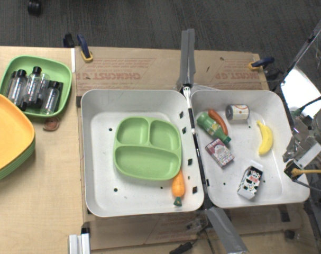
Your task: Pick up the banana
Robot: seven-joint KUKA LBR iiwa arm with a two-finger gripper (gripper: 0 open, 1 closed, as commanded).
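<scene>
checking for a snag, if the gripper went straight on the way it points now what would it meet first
The gripper sits at the right bin's right edge and seems to point left. The banana looks first in line, though depth and heading are unclear.

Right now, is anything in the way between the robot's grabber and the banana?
Nothing visible is. The gripper sits at the right edge of the right bin, and the banana lies just to its left on bare white floor. The can and the cow-print box lie off to the sides.
</scene>
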